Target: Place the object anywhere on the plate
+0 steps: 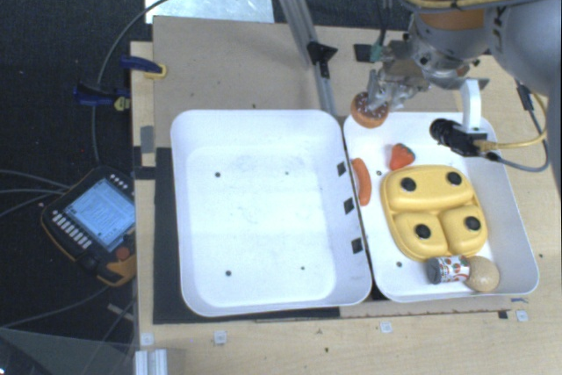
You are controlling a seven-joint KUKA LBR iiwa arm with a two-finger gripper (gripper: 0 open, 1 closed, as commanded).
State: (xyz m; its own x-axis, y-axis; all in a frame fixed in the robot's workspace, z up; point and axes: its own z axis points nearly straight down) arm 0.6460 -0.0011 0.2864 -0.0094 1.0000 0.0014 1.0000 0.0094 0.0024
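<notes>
Arm wrist and orange band cut off by the top right corner. Gripper (379, 104) sits at the far-left corner of the right bin (523, 252), over its rim. Round orange-brown object (369, 112), donut-like with dark speckles, is right at the fingertips; top half hidden by the fingers, so it looks pinched between them, narrow grip. Whether it rests on the rim or hangs above it is hard to tell.

Yellow plate (435, 211), three compartments with dark dots, lies mid right bin, well apart from the donut, toward the near side. Small red-orange piece (401, 156) just beyond the plate's far-left edge. Orange carrot-like stick (361, 180) left of the plate, against the bin's left wall. Small can (448, 269) and a beige round thing (482, 275) touch each other just at the plate's near edge; can label too blurry to read. Black part (457, 136) with a cable overhangs the bin beyond the plate's far-right side.

Left bin (189, 189), left of the plate, has a bare floor. All three plate compartments bare on top.
</notes>
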